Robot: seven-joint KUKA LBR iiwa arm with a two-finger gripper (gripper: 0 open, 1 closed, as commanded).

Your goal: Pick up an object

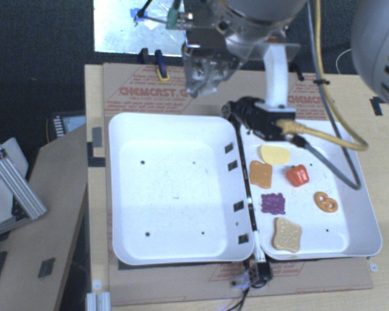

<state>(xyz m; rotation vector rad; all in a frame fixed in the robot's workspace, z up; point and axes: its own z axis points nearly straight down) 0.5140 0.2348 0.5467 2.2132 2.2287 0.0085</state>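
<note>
The gripper (pixel 204 76) hangs above the far edge of the bench, beyond the left bin (pixel 168 186); whether it is wide or narrow cannot be told, because the metal head is blurred. All the objects lie in the right bin (pixel 350 232), well apart from the gripper: a yellow slice (pixel 273 154) farthest back, an orange block (pixel 260 174) and a red pepper (pixel 298 175) in the next row, a purple piece (pixel 273 203) and a pretzel (pixel 325 202) nearer, and a slice of toast (pixel 287 234) nearest the front rim. The items sit separately, with bare floor around each. A yellow cable (pixel 330 138) and a grey hose (pixel 340 167) cross the right bin's far corner. The arm is cut off at the top edge.
</note>
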